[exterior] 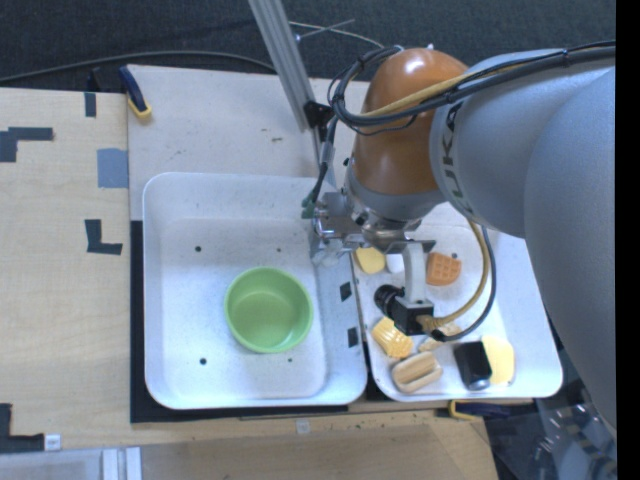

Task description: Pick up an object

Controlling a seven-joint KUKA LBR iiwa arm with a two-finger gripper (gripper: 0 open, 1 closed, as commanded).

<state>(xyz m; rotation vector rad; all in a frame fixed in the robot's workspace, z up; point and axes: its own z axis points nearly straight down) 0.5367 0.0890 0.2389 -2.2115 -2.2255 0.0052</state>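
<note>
**Jaws:** apart or together cannot be told, as the wrist's orange band and grey housing cover them from above. Nothing can be seen held. The gripper (385, 250) hangs over the 10 o'clock corner of the right bin, just above the pale yellow piece.

**Left to right:**

1. Left bin (180, 268): shallow and white, with a few dark specks on the floor.
2. Green bowl (268, 310): round, light green, upright with its mouth up. It sits just off the left bin's centre toward 4 o'clock, apart from every wall.
3. Right bin (515, 308): shallow and white, set against the left bin's 3 o'clock side. It holds the small toy foods that can be picked.
4. Pale yellow piece (370, 260): rounded and smooth, at 10 o'clock in the right bin, close by the gripper.
5. Ridged yellow piece (392, 338): knobbly like corn, at 8 o'clock.
6. Bun (416, 371): tan and oblong, at 7 o'clock near the front wall, just beside the ridged yellow piece.
7. Orange waffle piece (443, 269): squarish with a grid face, at 12 o'clock.
8. Black block (473, 363): dark with rounded ends, at 5 o'clock.
9. Yellow block (500, 360): bright yellow, touching the black block at its 3 o'clock side.
</note>
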